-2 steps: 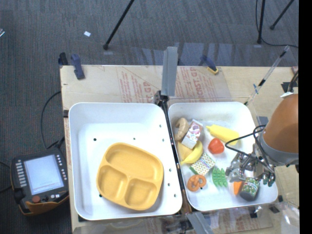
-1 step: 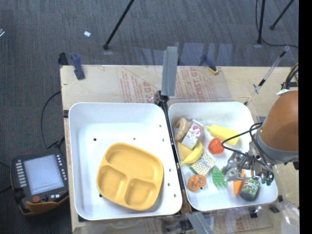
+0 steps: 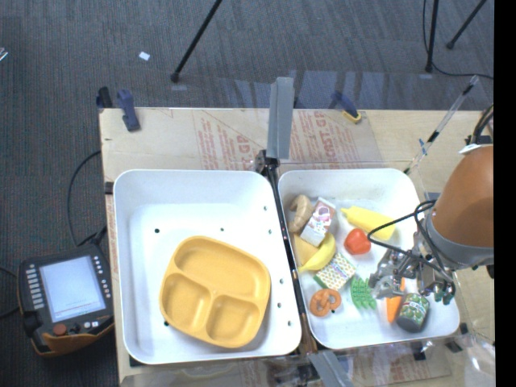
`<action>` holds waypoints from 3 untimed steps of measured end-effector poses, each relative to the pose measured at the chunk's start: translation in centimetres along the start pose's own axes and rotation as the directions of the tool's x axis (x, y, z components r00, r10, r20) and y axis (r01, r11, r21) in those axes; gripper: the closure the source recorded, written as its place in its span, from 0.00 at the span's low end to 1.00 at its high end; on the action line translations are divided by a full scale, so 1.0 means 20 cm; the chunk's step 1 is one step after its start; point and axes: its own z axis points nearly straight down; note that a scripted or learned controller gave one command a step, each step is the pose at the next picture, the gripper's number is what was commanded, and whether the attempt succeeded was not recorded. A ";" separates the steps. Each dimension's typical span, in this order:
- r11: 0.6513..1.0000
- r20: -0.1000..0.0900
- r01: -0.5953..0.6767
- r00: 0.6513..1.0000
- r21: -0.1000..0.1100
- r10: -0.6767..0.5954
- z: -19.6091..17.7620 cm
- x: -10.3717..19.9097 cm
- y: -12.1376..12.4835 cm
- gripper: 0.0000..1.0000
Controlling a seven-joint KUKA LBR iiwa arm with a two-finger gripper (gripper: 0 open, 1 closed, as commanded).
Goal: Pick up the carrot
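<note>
Dark carpet surrounds a plywood-topped worktop (image 3: 242, 139) that carries two shallow white bins side by side. The left bin (image 3: 145, 200) holds a yellow divided plate (image 3: 214, 291). The right bin (image 3: 387, 180) is crowded with toy food: a banana (image 3: 320, 253), a tomato (image 3: 357, 241), a pretzel (image 3: 326, 301), a small carton (image 3: 320, 220) and a green leafy piece (image 3: 362, 293).

The carrot (image 3: 393, 307) lies near the front right corner of the right bin, an orange stub touching a dark green can (image 3: 413, 313) on its right and close to the leafy piece on its left. The tool (image 3: 411, 274) hangs just above and behind the carrot, under the grey arm with its orange band (image 3: 476, 196); cables and metal parts blur together there, so I cannot tell whether its fingers are open or closed, and nothing is visibly held.

The main risk, as I judge it, is the crowding: a finger coming down could land on the can or catch the leafy piece, pushing the carrot aside or gripping the wrong object. The carrot is small and tapered, so a grip near its tip may slip.

Room is tight on the right and front, where the bin wall rises near the can. Free floor lies mostly behind the carrot, toward the tomato.
</note>
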 end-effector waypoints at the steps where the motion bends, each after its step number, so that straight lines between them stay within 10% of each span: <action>1: 1.000 -0.002 0.005 1.000 0.000 -0.005 -0.04 -0.01 0.00 1.00; 2: 0.979 0.003 0.205 0.979 0.001 -0.205 -0.06 -0.01 -0.07 1.00; 3: 0.935 0.002 0.354 0.935 -0.001 -0.354 -0.12 0.10 0.36 1.00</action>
